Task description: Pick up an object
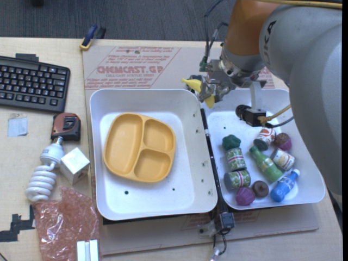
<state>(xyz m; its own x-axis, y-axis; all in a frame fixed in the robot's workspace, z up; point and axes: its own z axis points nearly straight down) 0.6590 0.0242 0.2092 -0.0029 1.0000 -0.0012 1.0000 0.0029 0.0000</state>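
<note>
The gripper (209, 93) is hanging over the back rim where the 2 white bins meet, and a small yellow object (192, 84) is sitting at its fingers; I cannot tell whether it is gripping it. The right bin (310, 186) is holding small bottles and toy foods. The left bin (152, 200) is bearing a yellow divided plate (140, 147). Both are resting on a cardboard sheet (133, 64) on a wooden bench (22, 140). The arm (283, 31) is reaching in from the right, wrist pointing down.
</note>
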